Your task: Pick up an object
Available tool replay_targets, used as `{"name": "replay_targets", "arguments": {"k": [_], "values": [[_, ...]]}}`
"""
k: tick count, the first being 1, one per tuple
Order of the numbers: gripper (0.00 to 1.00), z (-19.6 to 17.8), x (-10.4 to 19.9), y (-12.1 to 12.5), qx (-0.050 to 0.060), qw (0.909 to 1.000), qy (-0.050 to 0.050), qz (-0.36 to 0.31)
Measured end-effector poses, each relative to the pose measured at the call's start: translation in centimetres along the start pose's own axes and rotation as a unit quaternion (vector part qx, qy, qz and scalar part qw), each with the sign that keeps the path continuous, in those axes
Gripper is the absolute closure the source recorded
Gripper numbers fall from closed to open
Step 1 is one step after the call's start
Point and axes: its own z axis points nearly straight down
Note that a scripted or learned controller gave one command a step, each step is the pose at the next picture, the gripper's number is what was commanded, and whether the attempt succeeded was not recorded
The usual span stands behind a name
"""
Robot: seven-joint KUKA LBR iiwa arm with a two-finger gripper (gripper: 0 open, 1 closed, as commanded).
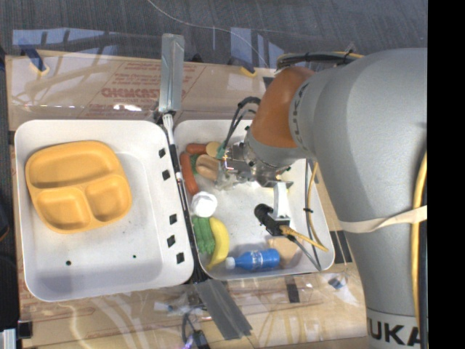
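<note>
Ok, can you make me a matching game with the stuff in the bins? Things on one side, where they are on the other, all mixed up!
Things:
1. yellow divided tray
2. blue bottle
3. banana
4. hot dog

Places:
A. lying along the near edge of the right bin
B. near the far left corner of the right bin
C. in the left bin
D. by the right bin's left wall, beside something green

Pairs: 1-C, 2-A, 3-D, 4-B

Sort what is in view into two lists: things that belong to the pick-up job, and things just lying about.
Belongs to the job:
- two-finger gripper over the right white bin
- blue plastic bottle
- yellow toy banana
- green toy vegetable
- small white round cap
- toy hot dog

Just lying about:
- yellow sectioned plastic tray in the left white bin
</note>
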Motion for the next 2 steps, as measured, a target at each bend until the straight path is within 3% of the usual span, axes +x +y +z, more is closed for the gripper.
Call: {"name": "replay_targets", "arguments": {"k": [1, 2], "values": [[0.0, -8.5, -4.3, 5.2, -0.005, 0.9972, 0.001, 0.075], [0.0, -1.6, -2.2, 3.8, -0.001, 0.9787, 0.002, 0.205]]}}
